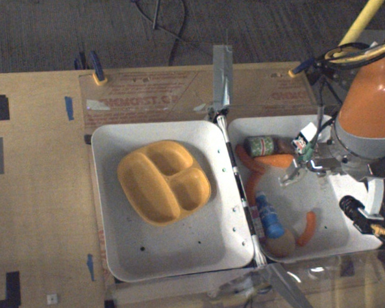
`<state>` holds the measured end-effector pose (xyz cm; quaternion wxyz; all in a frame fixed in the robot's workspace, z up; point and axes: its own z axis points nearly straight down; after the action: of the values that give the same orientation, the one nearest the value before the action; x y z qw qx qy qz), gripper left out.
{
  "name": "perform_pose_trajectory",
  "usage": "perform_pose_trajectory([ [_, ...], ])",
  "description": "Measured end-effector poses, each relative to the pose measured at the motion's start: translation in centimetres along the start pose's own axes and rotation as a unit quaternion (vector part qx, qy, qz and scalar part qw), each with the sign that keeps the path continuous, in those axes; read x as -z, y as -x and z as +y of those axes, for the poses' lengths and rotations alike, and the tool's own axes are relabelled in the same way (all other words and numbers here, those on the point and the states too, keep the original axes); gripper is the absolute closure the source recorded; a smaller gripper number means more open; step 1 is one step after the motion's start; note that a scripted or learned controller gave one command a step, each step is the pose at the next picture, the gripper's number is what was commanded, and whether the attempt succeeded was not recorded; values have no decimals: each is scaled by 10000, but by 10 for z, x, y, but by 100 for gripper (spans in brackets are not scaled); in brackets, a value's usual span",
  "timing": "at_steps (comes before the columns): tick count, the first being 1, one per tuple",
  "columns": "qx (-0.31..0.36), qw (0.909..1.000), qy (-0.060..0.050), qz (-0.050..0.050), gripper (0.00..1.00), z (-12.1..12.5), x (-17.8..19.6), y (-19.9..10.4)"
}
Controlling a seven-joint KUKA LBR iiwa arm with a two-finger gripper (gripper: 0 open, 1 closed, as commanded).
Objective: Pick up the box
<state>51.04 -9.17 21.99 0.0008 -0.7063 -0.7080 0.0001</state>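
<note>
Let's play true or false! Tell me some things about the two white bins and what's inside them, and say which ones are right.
1. The yellow divided plate lies in the left bin. True.
2. The blue bottle is in the left bin. False: it lies in the right bin.
3. The plate has three compartments. True.
4. The small can sits at the right bin's near edge. False: it is at the far edge.
5. The arm is over the right bin. True.
</note>
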Motion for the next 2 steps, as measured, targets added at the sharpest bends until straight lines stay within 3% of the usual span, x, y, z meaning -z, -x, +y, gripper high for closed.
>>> perform_pose_trajectory([
  [1, 262, 9996, 35, -12, 0, -30, -133, 51],
  [2, 348, 9994, 21, -12, 0, -31, 19, 109],
])
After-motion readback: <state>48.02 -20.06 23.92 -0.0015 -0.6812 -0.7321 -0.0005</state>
